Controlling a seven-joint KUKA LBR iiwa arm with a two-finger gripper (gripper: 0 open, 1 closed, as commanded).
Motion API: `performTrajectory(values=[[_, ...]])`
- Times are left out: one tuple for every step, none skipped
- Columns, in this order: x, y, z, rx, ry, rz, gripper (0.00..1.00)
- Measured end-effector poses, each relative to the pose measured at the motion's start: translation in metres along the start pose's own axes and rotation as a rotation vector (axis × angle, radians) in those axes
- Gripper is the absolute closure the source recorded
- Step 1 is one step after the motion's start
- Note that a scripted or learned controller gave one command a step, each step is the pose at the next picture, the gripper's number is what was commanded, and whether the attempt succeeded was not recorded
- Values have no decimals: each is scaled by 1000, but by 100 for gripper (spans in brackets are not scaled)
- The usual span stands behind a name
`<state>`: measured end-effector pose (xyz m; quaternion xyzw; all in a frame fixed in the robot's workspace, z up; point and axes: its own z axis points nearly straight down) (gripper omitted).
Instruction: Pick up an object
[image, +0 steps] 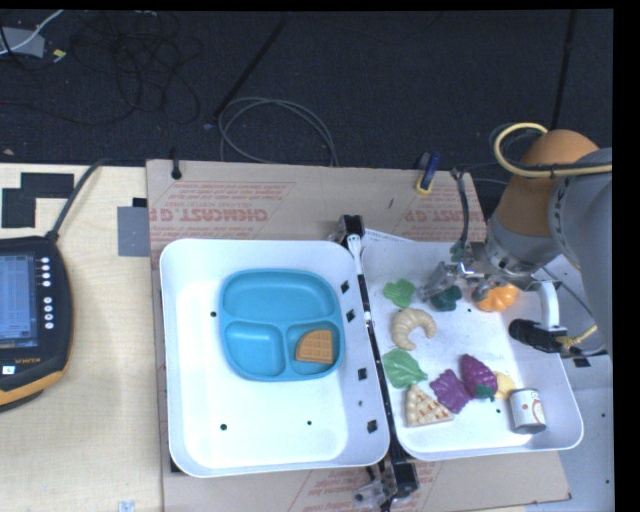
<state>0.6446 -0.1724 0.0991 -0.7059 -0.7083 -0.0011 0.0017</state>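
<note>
My claw (447, 283) sits low in the upper part of the right shallow white bin (560, 425), beside a small dark teal toy (446, 297). Whether it grips anything, I cannot tell. Just right of it lies a glossy orange rounded toy (496, 297). Nearby: a leaf-shaped green piece (400, 292), a tan plastic croissant (413, 324), a second green leaf (404, 367), 2 purple lumpy grape-like pieces (465, 381), a tan waffle wedge (426, 408), a small white can (526, 410). In the left white bin (190, 420), a blue 3-compartment plate (260, 310) carries a brown waffle square (316, 347) in its lower right compartment.
</note>
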Motion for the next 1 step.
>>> performTrajectory(values=[[-2, -1, -9, 3, -2, -1, 100]])
